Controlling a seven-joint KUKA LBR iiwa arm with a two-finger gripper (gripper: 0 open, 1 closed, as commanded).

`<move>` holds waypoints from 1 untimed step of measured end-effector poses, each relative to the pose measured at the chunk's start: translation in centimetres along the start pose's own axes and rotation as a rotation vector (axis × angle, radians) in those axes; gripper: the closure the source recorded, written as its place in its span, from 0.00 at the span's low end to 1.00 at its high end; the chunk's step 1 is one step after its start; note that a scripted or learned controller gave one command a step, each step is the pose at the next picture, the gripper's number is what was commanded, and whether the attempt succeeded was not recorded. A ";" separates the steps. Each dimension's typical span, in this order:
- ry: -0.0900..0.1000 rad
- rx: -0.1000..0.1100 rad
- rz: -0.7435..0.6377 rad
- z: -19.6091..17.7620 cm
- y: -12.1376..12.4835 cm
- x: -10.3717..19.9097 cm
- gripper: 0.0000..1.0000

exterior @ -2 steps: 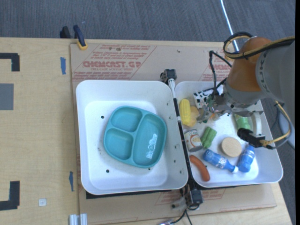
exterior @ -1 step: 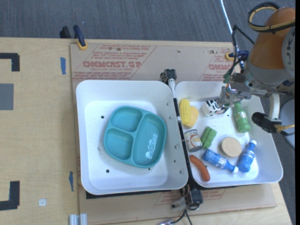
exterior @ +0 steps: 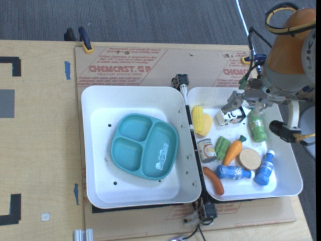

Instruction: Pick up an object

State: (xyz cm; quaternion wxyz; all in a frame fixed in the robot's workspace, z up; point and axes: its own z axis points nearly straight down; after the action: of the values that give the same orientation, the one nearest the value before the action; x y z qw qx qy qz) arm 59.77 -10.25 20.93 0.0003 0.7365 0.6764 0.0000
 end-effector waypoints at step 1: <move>0.001 0.000 0.122 12.4 -6.0 -0.8 0.00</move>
State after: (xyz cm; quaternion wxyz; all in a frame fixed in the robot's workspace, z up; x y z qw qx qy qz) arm 53.75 -10.53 8.56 0.0002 0.7764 0.6302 0.0004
